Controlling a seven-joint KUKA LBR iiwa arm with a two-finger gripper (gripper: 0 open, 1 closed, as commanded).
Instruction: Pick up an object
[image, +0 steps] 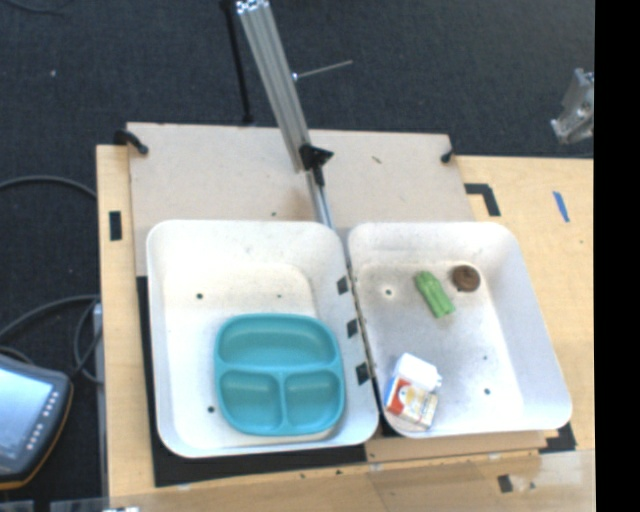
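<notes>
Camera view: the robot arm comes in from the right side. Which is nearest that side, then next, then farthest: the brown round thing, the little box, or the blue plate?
1. Brown round thing, at the back of the right bin.
2. Little box, front left corner of the right bin.
3. Blue plate, in the left bin.

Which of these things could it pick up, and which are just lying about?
For picking: green oblong block, small brown round piece, white and red printed carton, teal plastic divided tray.

Lying about: grey handheld screen, black cables, slanted metal pole.
</notes>
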